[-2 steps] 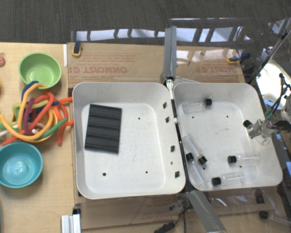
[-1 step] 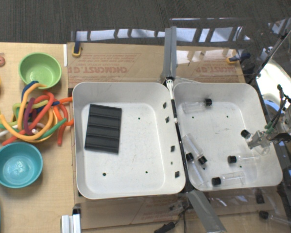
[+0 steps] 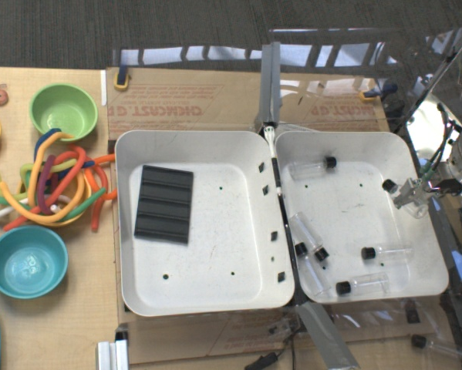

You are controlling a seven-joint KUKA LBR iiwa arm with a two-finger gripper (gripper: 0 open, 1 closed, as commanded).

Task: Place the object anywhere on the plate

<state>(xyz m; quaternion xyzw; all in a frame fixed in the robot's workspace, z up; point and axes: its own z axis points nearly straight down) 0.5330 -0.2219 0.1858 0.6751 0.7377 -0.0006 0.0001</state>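
Note:
A black ribbed rectangular plate (image 3: 164, 203) lies flat in the left part of the left bin (image 3: 207, 291). Several clear tubes with black caps lie scattered in the right bin (image 3: 346, 206): one near the back (image 3: 315, 163), two side by side at the front left (image 3: 308, 237), one at the front right (image 3: 385, 251) and one along the front wall (image 3: 365, 284). A lone black cap (image 3: 388, 184) sits near the right wall. My gripper (image 3: 413, 195) hangs at the right bin's right edge, just right of that cap, with nothing seen in it.
Left of the bins, on a wooden table, stand a green bowl (image 3: 63, 111), a teal bowl (image 3: 28, 260) and a tangle of coloured cords (image 3: 57, 185). Cardboard (image 3: 192, 102) lies behind the bins, with a metal divider (image 3: 271, 83) between them.

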